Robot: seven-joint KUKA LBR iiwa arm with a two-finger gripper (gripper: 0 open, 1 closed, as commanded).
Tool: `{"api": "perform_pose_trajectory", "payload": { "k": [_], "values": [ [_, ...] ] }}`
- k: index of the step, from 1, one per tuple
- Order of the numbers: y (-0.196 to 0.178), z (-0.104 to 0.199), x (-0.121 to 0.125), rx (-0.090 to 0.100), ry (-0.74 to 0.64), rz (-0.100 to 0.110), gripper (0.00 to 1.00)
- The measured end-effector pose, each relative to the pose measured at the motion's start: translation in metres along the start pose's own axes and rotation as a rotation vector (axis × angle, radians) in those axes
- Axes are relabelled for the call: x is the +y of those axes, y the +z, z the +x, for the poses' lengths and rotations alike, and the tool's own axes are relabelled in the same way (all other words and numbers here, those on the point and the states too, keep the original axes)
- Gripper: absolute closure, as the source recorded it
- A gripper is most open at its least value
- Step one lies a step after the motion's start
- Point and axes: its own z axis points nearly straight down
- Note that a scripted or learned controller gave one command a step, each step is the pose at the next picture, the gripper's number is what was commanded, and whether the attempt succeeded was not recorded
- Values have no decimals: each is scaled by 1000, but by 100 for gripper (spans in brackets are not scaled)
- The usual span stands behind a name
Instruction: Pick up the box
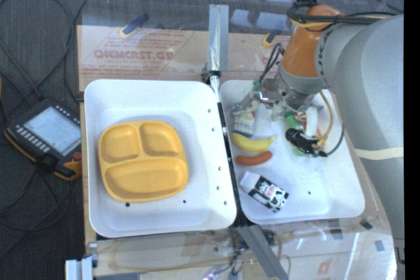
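Gripper (262,103) at right bin's (341,206) far end, grip state unclear, banana (252,140), sausage (253,158) between it and near box (264,191), yellow tray (142,159) left.

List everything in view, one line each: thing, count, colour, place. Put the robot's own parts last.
bins: 2, white, side by side on the bench
divided plate: 1, yellow, in the left bin
box: 1, white and black, near edge of the right bin
banana: 1, yellow, middle of the right bin
sausage: 1, orange-red, just below the banana
bottle: 1, pale with label, above the banana
pendant: 1, black and orange, on the floor at left
arm: 1, grey with orange band, from the right
gripper: 1, over the right bin's far end
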Motion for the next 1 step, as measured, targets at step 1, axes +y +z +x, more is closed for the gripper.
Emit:
{"api": "perform_pose_trajectory", "payload": {
  "k": [1],
  "values": [
    [-3,-1,-9,-11,-95,-18,0]
  ]
}}
